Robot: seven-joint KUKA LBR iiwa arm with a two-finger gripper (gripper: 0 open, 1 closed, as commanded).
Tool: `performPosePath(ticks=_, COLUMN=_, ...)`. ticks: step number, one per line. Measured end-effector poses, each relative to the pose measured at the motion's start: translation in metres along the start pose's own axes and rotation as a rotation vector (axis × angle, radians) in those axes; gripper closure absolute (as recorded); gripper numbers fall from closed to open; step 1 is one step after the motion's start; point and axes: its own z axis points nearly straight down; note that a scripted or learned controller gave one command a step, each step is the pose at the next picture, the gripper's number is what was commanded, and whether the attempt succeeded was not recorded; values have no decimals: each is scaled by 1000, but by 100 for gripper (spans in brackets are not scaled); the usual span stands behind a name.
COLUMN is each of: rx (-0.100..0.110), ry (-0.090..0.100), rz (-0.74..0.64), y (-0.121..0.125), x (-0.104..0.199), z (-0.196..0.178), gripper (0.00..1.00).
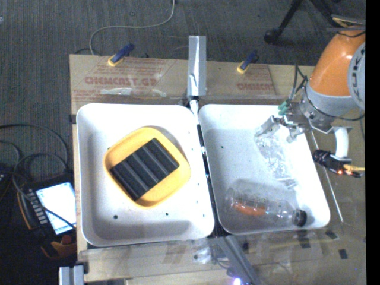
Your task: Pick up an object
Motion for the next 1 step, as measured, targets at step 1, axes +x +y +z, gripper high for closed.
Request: performPosePath(ticks=1, rx=-16, ry=-6, rz=-58, y=35, x=-34, z=102, gripper=0)
